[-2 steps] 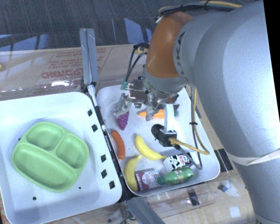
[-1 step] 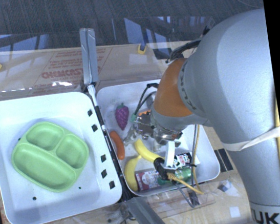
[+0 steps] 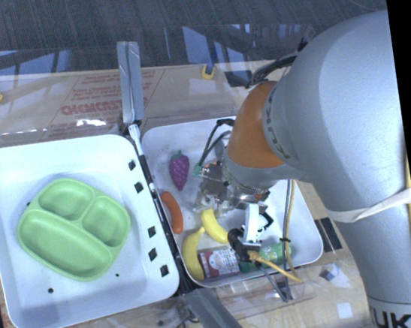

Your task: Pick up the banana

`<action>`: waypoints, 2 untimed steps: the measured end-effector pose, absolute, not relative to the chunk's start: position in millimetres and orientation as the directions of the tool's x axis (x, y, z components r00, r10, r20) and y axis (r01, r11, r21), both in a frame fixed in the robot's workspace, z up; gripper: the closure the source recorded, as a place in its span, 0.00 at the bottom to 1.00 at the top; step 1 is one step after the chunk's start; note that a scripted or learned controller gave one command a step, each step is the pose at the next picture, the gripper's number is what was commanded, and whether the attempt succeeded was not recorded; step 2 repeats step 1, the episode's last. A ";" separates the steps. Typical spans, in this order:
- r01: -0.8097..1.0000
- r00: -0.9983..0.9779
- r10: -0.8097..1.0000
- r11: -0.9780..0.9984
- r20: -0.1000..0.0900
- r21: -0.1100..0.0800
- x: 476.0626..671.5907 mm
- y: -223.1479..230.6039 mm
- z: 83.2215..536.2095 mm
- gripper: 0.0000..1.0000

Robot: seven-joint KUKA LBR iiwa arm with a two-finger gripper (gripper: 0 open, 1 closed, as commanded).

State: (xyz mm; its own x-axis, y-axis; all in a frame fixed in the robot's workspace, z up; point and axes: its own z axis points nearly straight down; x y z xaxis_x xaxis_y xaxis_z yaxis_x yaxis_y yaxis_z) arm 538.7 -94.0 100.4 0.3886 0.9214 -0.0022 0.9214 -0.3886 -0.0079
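Observation:
The yellow banana (image 3: 214, 227) lies in the right bin (image 3: 159, 145), near its middle front. My gripper (image 3: 222, 199) hangs low over that bin, right above the banana's upper end and close to touching it. The grey arm with its orange band (image 3: 254, 139) reaches in from the right and hides the right half of the bin. I cannot see whether the banana is held.
A purple grape bunch (image 3: 180, 169) and an orange carrot (image 3: 173, 211) lie left of the gripper. A second yellow fruit (image 3: 193, 251), a red-labelled bottle (image 3: 221, 262) and a green item (image 3: 275, 251) crowd the front. The left bin (image 3: 5, 248) holds a green divided plate (image 3: 73, 228).

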 end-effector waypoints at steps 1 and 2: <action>0.875 0.483 0.875 -0.483 -0.001 -0.004 636.5 -30.0 191.6 1.00; 0.875 0.483 0.875 -0.483 -0.001 -0.004 636.5 -30.0 191.6 1.00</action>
